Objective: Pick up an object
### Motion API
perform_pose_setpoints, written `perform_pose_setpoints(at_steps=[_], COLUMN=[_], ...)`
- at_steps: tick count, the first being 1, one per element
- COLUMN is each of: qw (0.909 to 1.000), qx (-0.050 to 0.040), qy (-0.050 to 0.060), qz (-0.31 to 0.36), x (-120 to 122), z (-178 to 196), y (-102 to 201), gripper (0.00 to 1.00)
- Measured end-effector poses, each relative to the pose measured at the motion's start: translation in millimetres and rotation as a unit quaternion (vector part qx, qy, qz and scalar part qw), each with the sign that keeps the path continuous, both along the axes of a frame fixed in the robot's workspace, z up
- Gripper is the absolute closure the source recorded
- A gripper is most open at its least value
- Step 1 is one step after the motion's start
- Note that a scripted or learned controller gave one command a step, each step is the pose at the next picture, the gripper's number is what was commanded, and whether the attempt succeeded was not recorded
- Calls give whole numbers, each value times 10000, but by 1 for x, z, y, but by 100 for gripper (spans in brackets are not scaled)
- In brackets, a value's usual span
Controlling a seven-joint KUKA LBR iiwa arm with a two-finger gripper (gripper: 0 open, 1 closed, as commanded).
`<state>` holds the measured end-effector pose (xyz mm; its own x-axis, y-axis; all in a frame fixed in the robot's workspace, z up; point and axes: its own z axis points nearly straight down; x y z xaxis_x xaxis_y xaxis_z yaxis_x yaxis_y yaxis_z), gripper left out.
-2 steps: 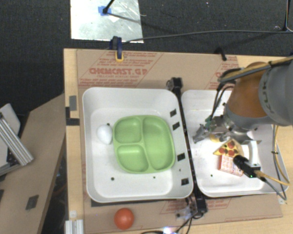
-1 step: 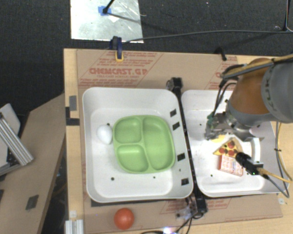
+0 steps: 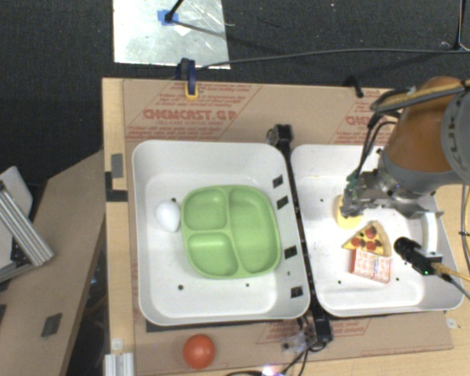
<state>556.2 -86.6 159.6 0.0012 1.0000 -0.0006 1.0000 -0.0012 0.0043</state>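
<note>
My gripper (image 3: 352, 204) hangs low over the right bin (image 3: 321, 288), directly above a pale yellow object (image 3: 346, 217) near the bin's middle. Just to the right and nearer the front lies a pizza-slice toy (image 3: 370, 238), and in front of that a small red and white box (image 3: 370, 267). In the left bin (image 3: 153, 288) a green divided plate (image 3: 229, 231) fills the centre, with a white egg (image 3: 168, 215) at its left side. The view does not show how the fingers stand.
An orange-red ball (image 3: 198, 351) rests on the cardboard in front of the left bin. A black divider with clips (image 3: 291, 210) runs between the bins. A metal frame (image 3: 12, 218) stands at the far left.
</note>
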Motion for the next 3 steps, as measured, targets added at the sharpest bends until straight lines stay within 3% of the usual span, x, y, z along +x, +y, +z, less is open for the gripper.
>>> perform_pose_setpoints(at_steps=[2, 3], qw=[10000, 10000], qx=[-1, 12], qy=[-14, 4], qz=[26, 56], x=[3, 19], z=[110, 114], y=[-3, 51], gripper=[100, 100])
